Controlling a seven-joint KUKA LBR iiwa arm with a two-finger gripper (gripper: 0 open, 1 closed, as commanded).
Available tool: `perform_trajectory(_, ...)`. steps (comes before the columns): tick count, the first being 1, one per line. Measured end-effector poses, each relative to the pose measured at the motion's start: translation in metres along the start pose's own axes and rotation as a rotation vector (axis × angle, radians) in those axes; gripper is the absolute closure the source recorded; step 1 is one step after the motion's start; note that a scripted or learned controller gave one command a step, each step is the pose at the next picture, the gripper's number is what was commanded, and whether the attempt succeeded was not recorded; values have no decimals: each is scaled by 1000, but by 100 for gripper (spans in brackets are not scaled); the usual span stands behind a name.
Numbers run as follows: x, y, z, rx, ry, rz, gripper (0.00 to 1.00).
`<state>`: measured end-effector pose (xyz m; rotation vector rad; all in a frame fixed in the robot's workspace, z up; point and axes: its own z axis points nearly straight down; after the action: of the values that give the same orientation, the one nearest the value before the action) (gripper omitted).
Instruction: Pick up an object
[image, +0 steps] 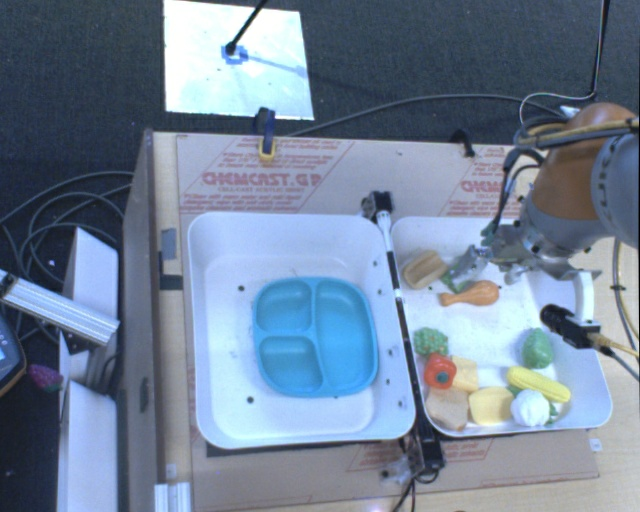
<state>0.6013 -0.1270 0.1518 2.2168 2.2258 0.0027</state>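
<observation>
Gripper (466, 266) low over the right bin (590, 345) — finger state unclear — beside the drumstick (472, 294)

Orange drumstick (472, 294) lies flat in right bin; thin end leftward.

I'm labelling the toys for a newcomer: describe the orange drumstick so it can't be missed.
Look in the right white bin, upper half, just below the gripper. The orange drumstick lies flat beside the tan bread piece; it alone is orange, with a thin handle end.
</observation>
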Motion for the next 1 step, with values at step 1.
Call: perform_trajectory(1,-16,1,62,-8,-1,2,0)
